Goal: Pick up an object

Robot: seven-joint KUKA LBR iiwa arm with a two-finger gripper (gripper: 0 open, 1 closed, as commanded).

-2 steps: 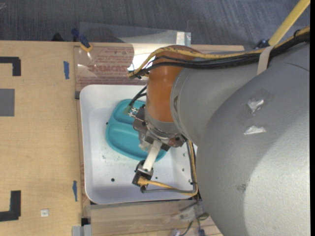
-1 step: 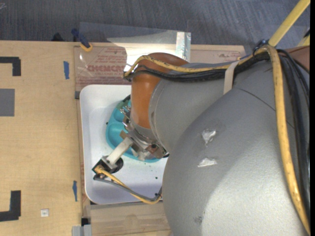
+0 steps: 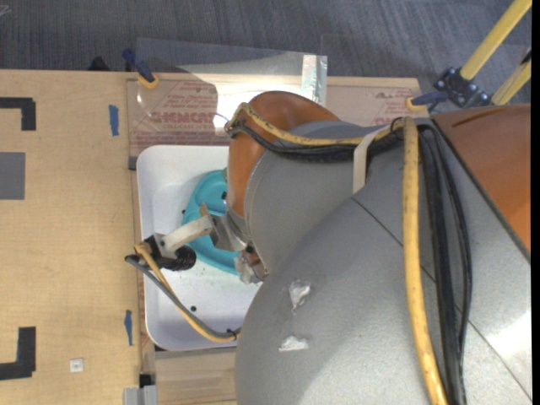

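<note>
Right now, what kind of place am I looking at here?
Probably a robotics lab or test cell. A large grey robot arm with an orange band reaches over a shallow white plastic bin set into a plywood bench marked with black tape, with yellow cable along the arm.

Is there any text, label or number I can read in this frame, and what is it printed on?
None can be read for certain.
Red print, repeated in rows, on the clear plastic sheet behind the white bin: too blurred to read.
Red print on the same kind of sheet at the back right: too blurred to read.
</note>
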